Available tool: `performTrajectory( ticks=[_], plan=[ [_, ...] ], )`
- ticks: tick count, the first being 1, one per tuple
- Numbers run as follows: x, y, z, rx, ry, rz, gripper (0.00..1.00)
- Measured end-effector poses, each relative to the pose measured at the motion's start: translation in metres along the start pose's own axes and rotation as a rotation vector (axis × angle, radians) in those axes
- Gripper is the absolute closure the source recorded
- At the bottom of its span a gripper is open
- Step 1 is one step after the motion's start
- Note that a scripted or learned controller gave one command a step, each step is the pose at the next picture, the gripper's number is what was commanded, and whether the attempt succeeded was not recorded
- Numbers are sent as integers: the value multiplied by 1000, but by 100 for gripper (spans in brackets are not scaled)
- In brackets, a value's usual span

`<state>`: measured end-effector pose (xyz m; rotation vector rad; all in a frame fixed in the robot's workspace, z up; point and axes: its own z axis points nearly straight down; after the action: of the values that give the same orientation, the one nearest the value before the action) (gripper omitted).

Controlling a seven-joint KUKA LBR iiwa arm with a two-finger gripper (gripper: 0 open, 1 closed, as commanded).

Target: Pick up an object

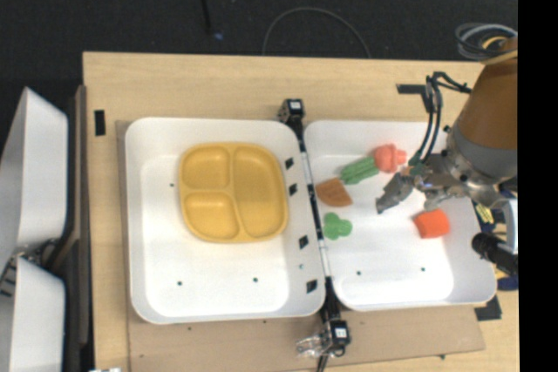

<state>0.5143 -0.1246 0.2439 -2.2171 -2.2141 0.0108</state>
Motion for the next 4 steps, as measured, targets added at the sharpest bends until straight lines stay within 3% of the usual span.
performTrajectory(
  ticks=[1, 4],
  plan=[
    [0, 2, -6, -12, -2, -3, 0],
    [6, 21, 143, -12, -1, 2, 0]
  ],
)
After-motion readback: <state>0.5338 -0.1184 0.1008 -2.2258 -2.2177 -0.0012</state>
